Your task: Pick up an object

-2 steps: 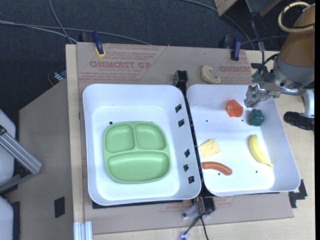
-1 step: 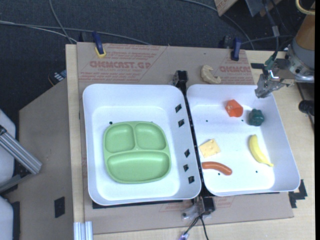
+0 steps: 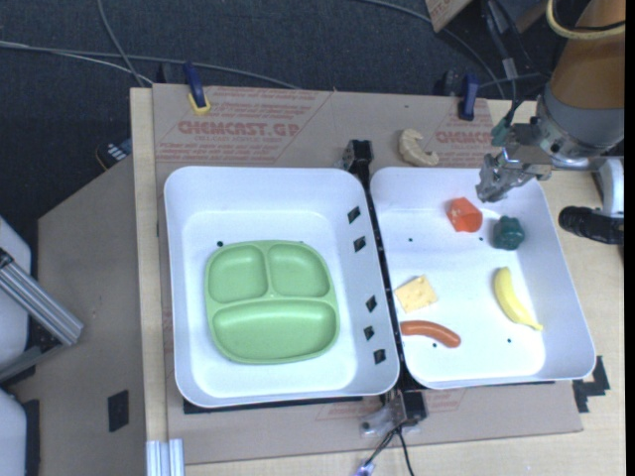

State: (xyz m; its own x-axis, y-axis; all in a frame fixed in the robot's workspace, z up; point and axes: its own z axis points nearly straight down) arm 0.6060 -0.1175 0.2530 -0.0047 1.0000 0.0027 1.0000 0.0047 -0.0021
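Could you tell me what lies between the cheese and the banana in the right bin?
Bare white bin floor in the camera view; nothing sits between the cheese and the banana.

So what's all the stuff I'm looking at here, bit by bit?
bins: two, white, side by side on the bench.
plate: one, green, three compartments, in the left bin.
red block: one, red-orange, upper part of the right bin.
dark green thing: one, just right of the red block; too small to tell what it is.
banana: one, yellow, right side of the right bin.
cheese: one, pale yellow, left side of the right bin.
sausage: one, red, below the cheese.
beige thing: one, on the board above the right bin.
clamps: two, blue, on the board's far edge.
arm: one, grey and orange, from the right.
tool: one, above the right bin's upper edge, near the red block.
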